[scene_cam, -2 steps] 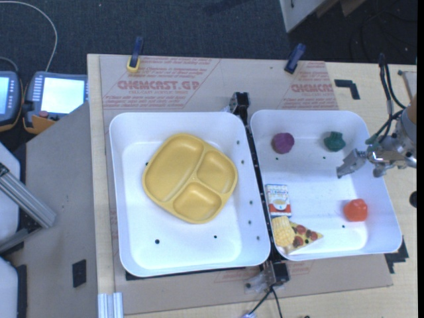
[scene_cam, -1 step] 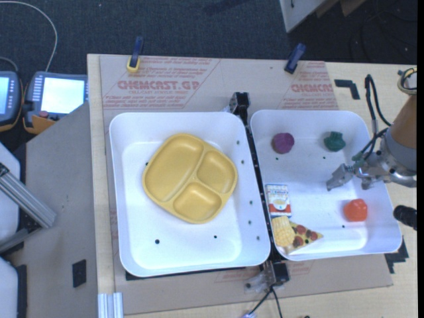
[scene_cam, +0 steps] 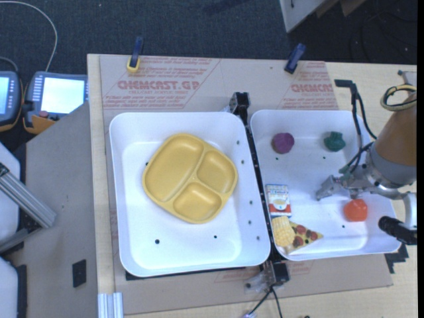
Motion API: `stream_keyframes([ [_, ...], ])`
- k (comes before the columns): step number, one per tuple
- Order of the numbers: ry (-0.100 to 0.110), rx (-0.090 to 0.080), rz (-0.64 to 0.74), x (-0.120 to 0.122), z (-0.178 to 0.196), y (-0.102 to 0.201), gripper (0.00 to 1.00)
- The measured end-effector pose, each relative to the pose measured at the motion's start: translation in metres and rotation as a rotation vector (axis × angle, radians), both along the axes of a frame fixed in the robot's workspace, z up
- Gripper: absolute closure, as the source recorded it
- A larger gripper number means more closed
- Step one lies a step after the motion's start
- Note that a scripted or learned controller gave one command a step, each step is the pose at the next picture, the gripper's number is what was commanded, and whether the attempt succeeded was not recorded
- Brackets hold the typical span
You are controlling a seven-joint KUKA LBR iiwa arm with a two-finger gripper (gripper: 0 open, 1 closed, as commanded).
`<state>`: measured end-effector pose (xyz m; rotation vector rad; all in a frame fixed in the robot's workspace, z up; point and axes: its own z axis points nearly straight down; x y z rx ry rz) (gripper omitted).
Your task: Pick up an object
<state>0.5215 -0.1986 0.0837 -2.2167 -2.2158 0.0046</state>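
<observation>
My gripper (scene_cam: 333, 185) hangs over the middle of the right bin (scene_cam: 311, 121), reaching in from the right. It is open and holds nothing. An orange-red ball (scene_cam: 356, 210) lies just to its lower right, close to the wrist. A purple lump (scene_cam: 283, 142) and a green lump (scene_cam: 334, 140) sit toward the bin's far side. A small white and red carton (scene_cam: 278, 199) lies against the bin's left wall. Below it are a yellow corn cob (scene_cam: 281, 230) and a pizza slice (scene_cam: 305, 236) at the near edge.
The left bin (scene_cam: 132, 230) holds a yellow divided plate (scene_cam: 191, 177). A black divider (scene_cam: 252, 171) runs between the bins. Black cables (scene_cam: 358, 121) hang over the right bin's far right corner. Blue clamps (scene_cam: 295, 57) pin the cardboard at the back.
</observation>
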Motion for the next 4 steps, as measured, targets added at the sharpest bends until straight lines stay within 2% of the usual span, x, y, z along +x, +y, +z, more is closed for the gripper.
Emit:
stream_keyframes([
  [1, -0.008, -0.004, 0.0, 0.002, 0.014, -0.001, 1.0],
  [4, -0.015, -0.007, 0.002, -0.001, 0.154, 0.008, 1.0],
])
